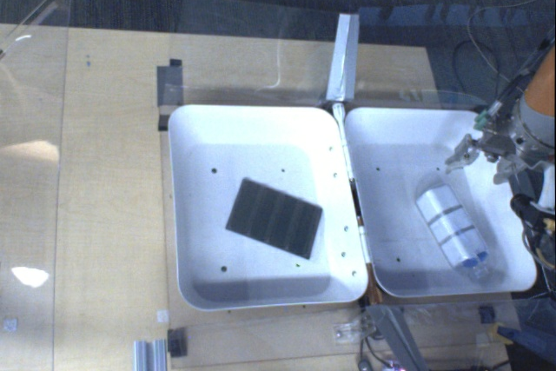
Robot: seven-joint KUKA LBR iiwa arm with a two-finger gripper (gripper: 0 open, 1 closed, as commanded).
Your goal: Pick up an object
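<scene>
A dark ribbed rectangular pad lies flat in the left bin. A clear plastic bottle with a blue cap lies on its side in the right bin, cap toward the front right. My gripper hangs over the right bin's far right part, just above and right of the bottle's base. Its fingers are spread apart with nothing between them.
A metal bar runs back from the seam between the bins. The wooden bench extends to the left. Cables hang at the right, beside the arm's orange band.
</scene>
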